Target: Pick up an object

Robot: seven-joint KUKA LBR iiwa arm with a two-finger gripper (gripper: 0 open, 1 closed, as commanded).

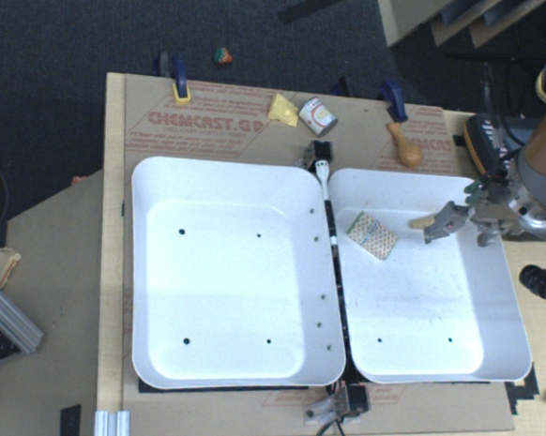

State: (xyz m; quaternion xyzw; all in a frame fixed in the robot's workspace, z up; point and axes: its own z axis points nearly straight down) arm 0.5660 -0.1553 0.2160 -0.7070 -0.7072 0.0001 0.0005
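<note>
Gripper (439,225) at upper right of the right bin (487,366), fingers' state can't be told from this angle; patterned square packet (372,236) lies flat in that bin's upper left, near but apart from gripper.

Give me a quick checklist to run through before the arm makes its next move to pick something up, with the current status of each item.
1. Target in the right bin: ok, a small patterned packet lies near its upper left corner.
2. Packet free of neighbours: ok, nothing touches it, though the bin's left wall is close.
3. Claw position: not ok, it sits to the right of the packet, not over it.
4. Claw carrying anything: ok, nothing shows between its tips.
5. Claw opening: cannot tell from this angle.
6. Path from claw to packet: ok, bare bin floor lies between them.
</note>
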